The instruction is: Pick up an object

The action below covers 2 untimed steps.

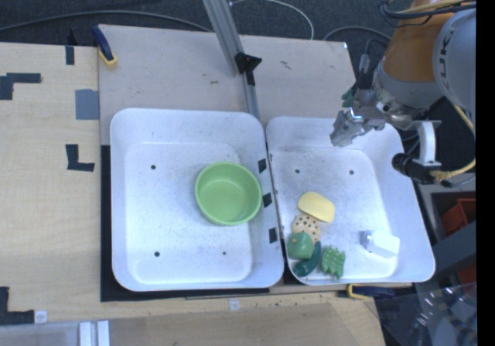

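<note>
In the right bin (402,205) lie a yellow rounded piece (316,207), a tan spotted piece (305,226), a dark green lump (302,246), a green leafy piece (333,261) and a small white block (380,243). A green bowl (227,193) sits in the left bin (139,182). My gripper (344,134) hangs over the far edge of the right bin, well above and behind the toys. Nothing shows between its fingers.
A grey metal pole (220,19) slants down to the seam between the bins. Cables (271,8) lie on the dark floor behind the bench. A blue and yellow clamp (104,46) sits at the bench's back left.
</note>
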Motion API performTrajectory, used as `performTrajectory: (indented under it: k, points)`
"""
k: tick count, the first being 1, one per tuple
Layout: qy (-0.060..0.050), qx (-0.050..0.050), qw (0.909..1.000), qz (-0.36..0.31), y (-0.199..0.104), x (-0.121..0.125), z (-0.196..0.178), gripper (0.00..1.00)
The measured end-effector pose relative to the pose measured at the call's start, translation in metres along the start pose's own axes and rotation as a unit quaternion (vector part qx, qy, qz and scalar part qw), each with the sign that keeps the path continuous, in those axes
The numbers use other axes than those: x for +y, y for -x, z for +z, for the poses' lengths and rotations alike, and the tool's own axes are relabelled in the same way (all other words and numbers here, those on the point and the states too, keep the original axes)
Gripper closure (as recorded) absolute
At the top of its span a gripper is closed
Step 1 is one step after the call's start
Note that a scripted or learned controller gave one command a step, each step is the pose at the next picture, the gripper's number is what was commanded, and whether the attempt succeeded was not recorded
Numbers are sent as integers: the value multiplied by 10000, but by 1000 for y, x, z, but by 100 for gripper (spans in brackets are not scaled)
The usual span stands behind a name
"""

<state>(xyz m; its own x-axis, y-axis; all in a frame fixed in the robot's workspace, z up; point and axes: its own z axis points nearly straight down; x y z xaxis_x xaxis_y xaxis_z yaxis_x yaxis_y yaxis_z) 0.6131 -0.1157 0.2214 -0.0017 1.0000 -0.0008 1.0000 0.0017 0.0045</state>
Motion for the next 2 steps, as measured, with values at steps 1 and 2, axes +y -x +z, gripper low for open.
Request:
performTrajectory:
  k: [1, 2]
  points:
    - [-7, 1, 10000, 1, 0, 1, -39, 100]
    - [-40, 9, 10000, -15, -48, -20, -30, 100]
